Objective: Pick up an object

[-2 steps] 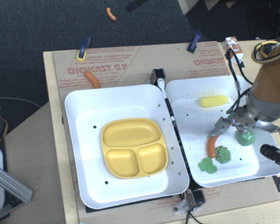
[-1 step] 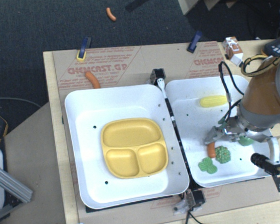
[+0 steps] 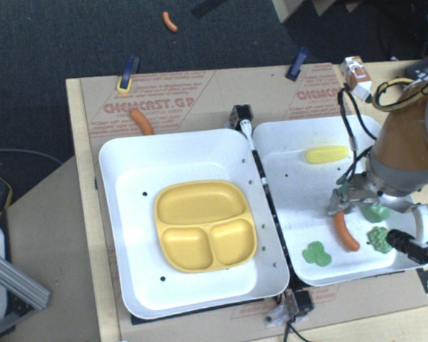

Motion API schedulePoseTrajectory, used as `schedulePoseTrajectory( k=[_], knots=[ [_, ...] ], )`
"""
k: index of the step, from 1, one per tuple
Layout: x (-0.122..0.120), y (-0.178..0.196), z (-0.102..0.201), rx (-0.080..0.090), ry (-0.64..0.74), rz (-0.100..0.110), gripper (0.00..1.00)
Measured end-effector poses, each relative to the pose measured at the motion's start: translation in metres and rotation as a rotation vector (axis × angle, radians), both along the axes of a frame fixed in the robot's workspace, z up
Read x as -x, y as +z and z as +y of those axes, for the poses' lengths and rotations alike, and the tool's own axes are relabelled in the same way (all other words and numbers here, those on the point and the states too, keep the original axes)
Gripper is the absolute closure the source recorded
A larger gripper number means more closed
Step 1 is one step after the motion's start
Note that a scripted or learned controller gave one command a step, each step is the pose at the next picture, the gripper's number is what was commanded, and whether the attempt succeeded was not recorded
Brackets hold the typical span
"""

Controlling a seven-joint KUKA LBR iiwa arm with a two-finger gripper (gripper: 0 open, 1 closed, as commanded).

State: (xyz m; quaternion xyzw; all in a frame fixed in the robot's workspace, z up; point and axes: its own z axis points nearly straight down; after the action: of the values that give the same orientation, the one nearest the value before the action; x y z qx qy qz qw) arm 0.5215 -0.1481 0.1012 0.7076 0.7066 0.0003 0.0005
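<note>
In the right bin (image 3: 294,197) lie a yellow corn cob (image 3: 326,154) at the back, an orange sausage (image 3: 345,232) toward the front, a green leafy piece (image 3: 316,253) at the front left and a green broccoli-like piece (image 3: 380,238) at the front right. Another pale green item (image 3: 372,210) is partly hidden under the arm. My gripper (image 3: 341,198) is down in the right bin, just above the sausage's far end and beside the pale green item. I see nothing lifted off the bin floor.
The left bin (image 3: 128,211) holds a yellow divided plate (image 3: 204,225). An orange sausage (image 3: 142,121) lies on the cardboard behind the left bin. Blue clamps (image 3: 126,73) (image 3: 297,64) grip the board's back edge. Cables run along the right side.
</note>
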Motion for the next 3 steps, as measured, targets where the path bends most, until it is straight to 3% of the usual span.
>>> schedulePoseTrajectory(
  k=[2, 3],
  knots=[
    [0.001, 0.126, -0.001, 0.003, 0.002, -0.007, 1.0],
    [0.001, 0.123, -0.001, 0.001, 0.002, -0.001, 1.0]
  ],
)
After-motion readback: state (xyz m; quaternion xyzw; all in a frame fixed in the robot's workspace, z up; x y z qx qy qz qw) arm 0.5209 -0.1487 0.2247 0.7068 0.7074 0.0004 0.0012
